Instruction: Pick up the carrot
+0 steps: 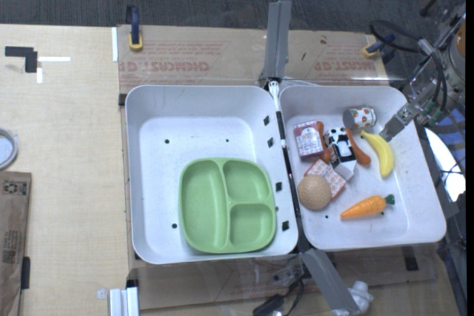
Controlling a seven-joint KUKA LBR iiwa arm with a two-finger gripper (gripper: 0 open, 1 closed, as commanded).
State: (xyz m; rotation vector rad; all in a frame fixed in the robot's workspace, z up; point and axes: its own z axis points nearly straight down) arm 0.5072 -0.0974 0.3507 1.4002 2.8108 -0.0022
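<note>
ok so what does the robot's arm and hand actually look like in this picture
Little of it is visible at the right edge: the hand ends in a slim dark grey finger, on a grey metallic wrist with light, pale parts. Black cables loop behind it, and a bit of orange shows at the frame's edge.

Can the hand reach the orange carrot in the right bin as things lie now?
Probably yes. The orange carrot with green top lies apart from other items on bare bin floor, nothing over it; the hand is near the yellow banana.
</note>
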